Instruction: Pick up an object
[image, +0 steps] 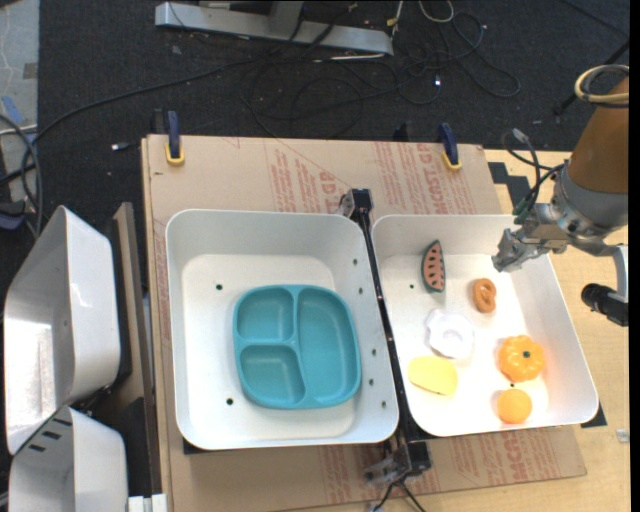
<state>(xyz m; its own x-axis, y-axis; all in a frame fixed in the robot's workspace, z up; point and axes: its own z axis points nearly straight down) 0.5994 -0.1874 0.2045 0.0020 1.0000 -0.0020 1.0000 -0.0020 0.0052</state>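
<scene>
6 toys in right bin (575, 330); gripper (508, 252) near pretzel (484, 295), finger state unclear. Pretzel probably light, stiff; pinch across ring.

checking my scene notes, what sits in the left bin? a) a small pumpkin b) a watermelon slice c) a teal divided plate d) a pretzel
c: the teal divided plate lies alone in the left bin, while the watermelon slice, pretzel and small pumpkin are all in the right bin.
</scene>
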